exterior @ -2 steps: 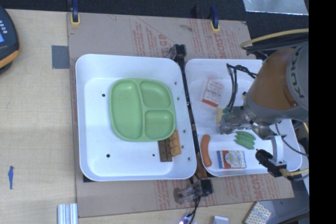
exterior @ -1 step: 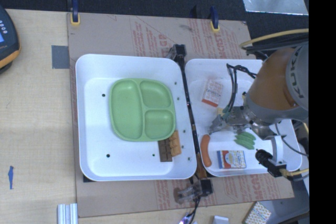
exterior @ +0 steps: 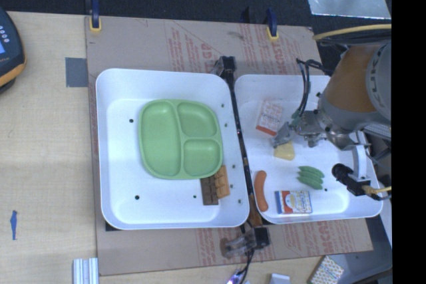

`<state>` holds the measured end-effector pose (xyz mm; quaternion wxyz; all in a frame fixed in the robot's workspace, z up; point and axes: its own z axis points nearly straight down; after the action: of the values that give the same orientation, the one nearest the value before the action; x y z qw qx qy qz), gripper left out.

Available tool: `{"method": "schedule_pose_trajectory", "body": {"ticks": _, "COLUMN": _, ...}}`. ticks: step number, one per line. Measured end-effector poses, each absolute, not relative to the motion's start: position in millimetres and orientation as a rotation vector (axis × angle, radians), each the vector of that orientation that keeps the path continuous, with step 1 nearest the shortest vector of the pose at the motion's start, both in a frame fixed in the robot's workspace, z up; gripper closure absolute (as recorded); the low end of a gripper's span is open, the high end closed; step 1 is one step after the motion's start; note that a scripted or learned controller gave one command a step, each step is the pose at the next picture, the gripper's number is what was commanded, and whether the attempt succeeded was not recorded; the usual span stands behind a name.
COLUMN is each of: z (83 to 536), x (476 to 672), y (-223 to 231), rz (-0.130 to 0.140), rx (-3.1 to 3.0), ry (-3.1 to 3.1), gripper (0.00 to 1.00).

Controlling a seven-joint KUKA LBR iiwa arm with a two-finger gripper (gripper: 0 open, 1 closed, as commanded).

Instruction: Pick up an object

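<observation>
Because the tool (exterior: 286,135) hangs just above the yellow block (exterior: 285,152) mid right bin (exterior: 247,93), with nothing visibly held and its opening impossible to tell, a descent could nudge the block aside. Right bin: 1 block, 1 sausage (exterior: 260,190), 1 green pod (exterior: 310,175), 2 packets. Left bin: 1 green plate (exterior: 180,139), 1 brown bar (exterior: 215,186).

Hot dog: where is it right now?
In the camera view the hot dog lies in the right bin, against its left wall near the front, just left of the small box and below the yellow block.
</observation>
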<state>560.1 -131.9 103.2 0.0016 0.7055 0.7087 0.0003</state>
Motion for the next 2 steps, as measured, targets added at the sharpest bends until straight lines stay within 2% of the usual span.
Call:
{"method": "schedule_pose_trajectory", "body": {"ticks": 1, "z": 91.3, "x": 559.9, "y": -111.3, "rz": -0.005, "rx": 2.216, "ry": 2.233, "gripper": 0.0}}
{"method": "schedule_pose_trajectory", "body": {"ticks": 2, "z": 102.4, "x": 559.9, "y": -113.2, "rz": -0.006, "rx": 2.216, "ry": 2.234, "gripper": 1.0}}
